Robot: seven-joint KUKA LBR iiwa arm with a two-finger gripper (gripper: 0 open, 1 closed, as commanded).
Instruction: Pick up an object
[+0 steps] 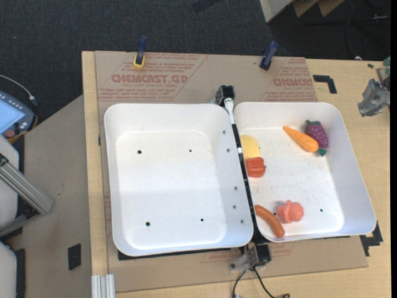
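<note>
The right bin [355, 177] holds several toy foods. An orange carrot [301, 138] lies at its far side, touching a purple bunch of grapes [317, 133]. A yellow piece [249, 146] and a red pepper [255, 167] sit against the bin's left wall. Near the front, an orange-red sausage [269, 220] lies beside a pink-red lump [290, 212]. My gripper [374, 97] shows at the right edge of the view as a grey shape, outside the right bin and beyond its far right corner, well away from every object.
The left bin [113, 166] stands beside the right one on a cardboard sheet [186, 76]. Clamps [141, 53] [269, 54] grip the sheet's far edge. Black clips [224, 94] [257, 254] join the bins at both ends of the seam.
</note>
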